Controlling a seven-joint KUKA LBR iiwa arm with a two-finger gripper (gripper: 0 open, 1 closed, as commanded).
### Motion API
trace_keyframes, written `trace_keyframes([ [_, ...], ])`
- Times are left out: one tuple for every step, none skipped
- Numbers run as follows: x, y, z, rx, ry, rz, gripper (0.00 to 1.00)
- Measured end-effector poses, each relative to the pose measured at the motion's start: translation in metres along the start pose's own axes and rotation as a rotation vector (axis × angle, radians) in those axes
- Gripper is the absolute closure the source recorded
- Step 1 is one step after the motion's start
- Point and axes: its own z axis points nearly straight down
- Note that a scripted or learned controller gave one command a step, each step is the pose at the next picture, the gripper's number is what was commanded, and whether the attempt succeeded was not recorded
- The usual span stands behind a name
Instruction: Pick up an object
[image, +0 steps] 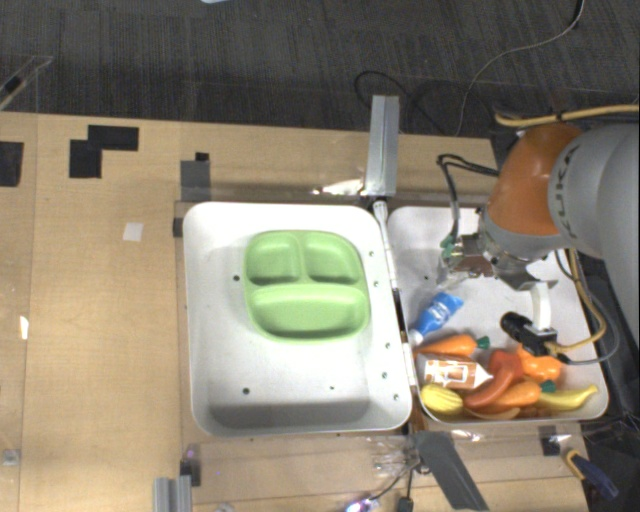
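My gripper (466, 260) hangs over the upper middle of the right bin (420, 230), below the orange band of the arm (530, 185). A blue bottle (437, 312) lies tilted just below and left of it, apart from it. Along the bin's front lie an orange carrot (450, 346), a small carton (455, 374), a red pepper (497, 382), a yellow lemon (442, 401) and a banana (572, 398). Nothing shows held by the gripper.
A green divided plate (305, 283) lies in the left bin (215, 330). A metal post (383, 145) stands behind the wall between the bins. Cables (590, 330) and a black part (520, 328) hang by the right bin's right side.
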Motion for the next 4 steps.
trace_keyframes([
  [0.0,0.0,0.0,0.0,0.0,0.0,0.0],
  [0.0,-0.041,0.011,0.004,-0.002,0.078,0.0],
  [0.033,-0.072,-0.085,0.014,-0.001,-0.053,0.0],
  [0.005,-0.045,0.011,0.004,-0.003,0.009,0.0],
])
